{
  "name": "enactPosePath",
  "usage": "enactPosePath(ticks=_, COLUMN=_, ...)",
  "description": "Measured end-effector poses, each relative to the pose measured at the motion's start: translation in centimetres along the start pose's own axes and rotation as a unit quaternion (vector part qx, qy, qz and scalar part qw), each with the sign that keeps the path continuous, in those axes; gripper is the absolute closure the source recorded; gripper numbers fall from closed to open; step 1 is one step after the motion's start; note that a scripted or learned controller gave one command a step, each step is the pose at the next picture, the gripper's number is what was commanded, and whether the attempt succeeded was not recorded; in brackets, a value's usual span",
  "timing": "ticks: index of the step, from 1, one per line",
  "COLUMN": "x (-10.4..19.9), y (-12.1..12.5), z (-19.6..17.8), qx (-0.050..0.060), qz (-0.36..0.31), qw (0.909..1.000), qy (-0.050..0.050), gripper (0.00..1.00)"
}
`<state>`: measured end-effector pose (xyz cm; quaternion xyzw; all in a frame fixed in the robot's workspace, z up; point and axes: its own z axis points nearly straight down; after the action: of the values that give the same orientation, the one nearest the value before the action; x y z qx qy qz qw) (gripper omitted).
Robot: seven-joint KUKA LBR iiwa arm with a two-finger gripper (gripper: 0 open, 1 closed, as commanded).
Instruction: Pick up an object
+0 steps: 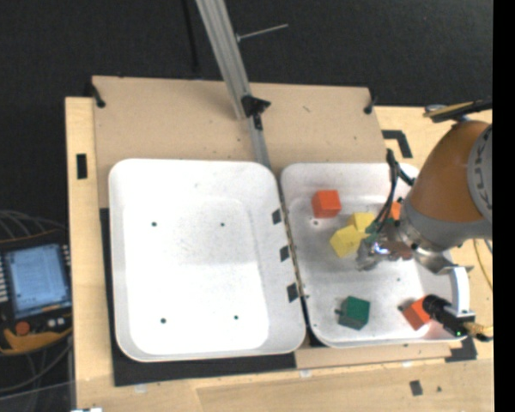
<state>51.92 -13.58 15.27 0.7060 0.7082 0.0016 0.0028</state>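
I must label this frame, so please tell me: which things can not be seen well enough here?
- Tool: small and blurred in the camera view; whether it grips the yellow block cannot be told.
- Second yellow block: partly covered by the arm.
- Orange block at the right bin corner: partly covered by a black part.

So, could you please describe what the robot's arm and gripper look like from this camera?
The arm is bulky and rounded, with a broad orange band above a grey wrist section. Dark cables run along its left side. The gripper is small, metallic and silvery-grey, with darker parts around it.
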Motion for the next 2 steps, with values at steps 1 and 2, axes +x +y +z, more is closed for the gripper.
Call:
enactPosePath(ticks=1, x=0.3, y=1.2, z=-5.3, qx=0.0, qz=0.0, qw=1.0, qy=0.0, gripper=1.0)
enactPosePath(ticks=2, x=0.2, y=1.4, z=-10.6, qx=-0.001, qz=-0.001, qw=1.0, qy=0.0, gripper=1.0)
